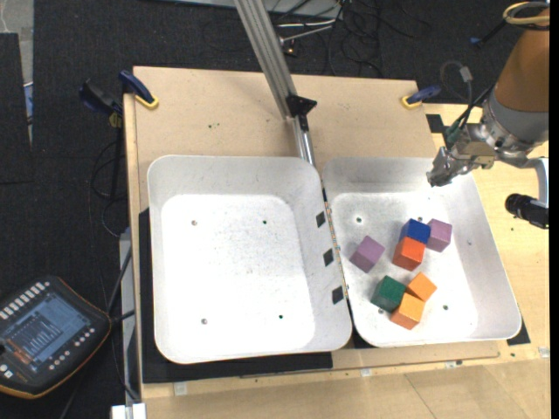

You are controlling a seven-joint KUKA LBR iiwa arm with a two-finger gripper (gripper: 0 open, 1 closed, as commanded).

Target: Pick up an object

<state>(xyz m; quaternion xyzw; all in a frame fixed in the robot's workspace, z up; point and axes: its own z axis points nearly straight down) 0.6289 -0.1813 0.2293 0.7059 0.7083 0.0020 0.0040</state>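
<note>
Purple, and lying apart from the other blocks in the right bin (489, 260), the lone cube (368, 253) looks light, rigid and easy to pinch across two flat faces, while the gripper (439, 174) hovers near the bin's far rim, its grip unreadable.

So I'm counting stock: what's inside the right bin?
The right bin holds six blocks: two purple, two orange, one blue, one green. The stacked-looking cluster may hide others.
</note>
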